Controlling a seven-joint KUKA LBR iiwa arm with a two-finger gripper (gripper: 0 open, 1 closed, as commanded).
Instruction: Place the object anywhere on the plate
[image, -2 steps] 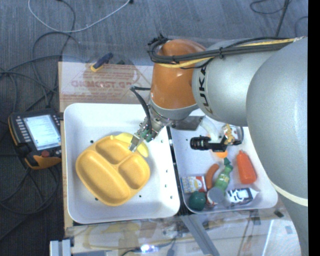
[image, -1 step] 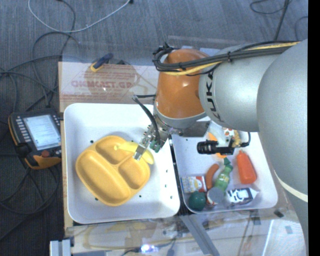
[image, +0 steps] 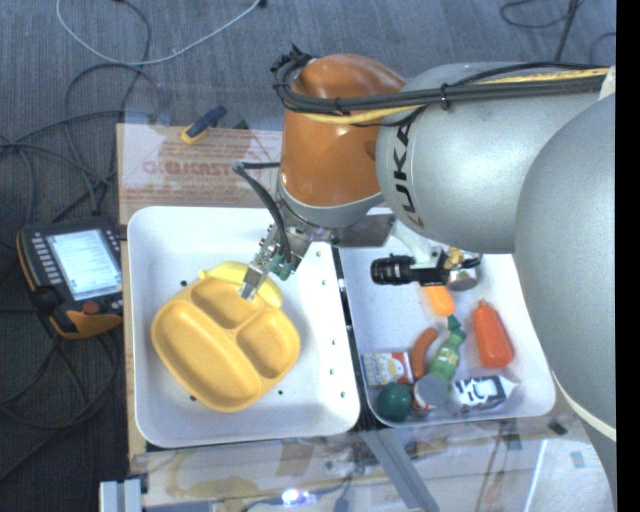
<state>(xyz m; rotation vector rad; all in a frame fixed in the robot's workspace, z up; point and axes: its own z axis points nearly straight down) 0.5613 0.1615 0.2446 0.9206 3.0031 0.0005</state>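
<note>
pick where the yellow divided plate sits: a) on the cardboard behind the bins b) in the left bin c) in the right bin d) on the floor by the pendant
b: the yellow divided plate lies on the floor of the left bin, while the right bin holds the bottles and other small items.

Robot lab: teach pendant (image: 70, 270), floor cables (image: 60, 140).
</note>
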